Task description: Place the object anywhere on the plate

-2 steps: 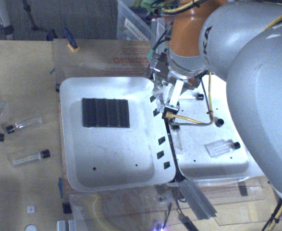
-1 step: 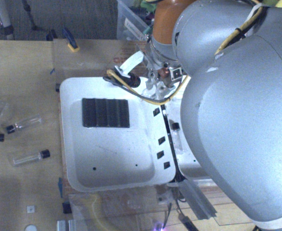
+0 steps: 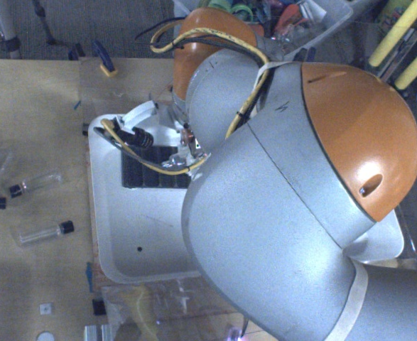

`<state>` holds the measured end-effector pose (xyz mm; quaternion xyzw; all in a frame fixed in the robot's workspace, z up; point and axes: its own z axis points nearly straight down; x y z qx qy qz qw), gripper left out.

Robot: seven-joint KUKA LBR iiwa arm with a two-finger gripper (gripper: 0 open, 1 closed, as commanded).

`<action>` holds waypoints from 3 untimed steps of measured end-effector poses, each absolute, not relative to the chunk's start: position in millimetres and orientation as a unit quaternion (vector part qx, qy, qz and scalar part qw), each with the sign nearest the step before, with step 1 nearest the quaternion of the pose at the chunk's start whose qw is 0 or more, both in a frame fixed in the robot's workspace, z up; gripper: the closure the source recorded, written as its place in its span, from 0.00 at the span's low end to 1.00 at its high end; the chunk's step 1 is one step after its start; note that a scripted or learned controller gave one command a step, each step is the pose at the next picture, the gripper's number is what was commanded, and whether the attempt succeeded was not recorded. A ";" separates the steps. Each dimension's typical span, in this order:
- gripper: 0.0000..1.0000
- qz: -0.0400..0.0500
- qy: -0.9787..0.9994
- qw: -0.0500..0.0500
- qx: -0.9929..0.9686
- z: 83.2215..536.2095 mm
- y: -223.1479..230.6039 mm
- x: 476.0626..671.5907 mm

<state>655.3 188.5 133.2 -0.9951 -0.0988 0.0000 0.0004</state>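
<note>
Over the bench: grey and orange arm (image 3: 293, 212) covers most of the white bin (image 3: 123, 251).
Tool: gripper (image 3: 167, 148) sits low in the bin's far end; its state cannot be told.
Task thing: hidden; plate too, likely under the arm.
Risk: a release could miss the plate, judged blind.
Bin contents: a dark block (image 3: 145, 174), a small dark speck (image 3: 138, 248).
Far tub (image 3: 322, 2): mixed colourful toys.
Bench, left: clear vials (image 3: 45, 231) with black caps.
</note>
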 end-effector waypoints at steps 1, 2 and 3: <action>1.00 0.000 -0.221 0.000 -0.975 181.4 216.6 660.3; 1.00 0.003 -0.523 0.001 -0.852 193.1 226.1 653.0; 1.00 0.002 -0.392 0.001 -0.920 96.7 226.4 663.9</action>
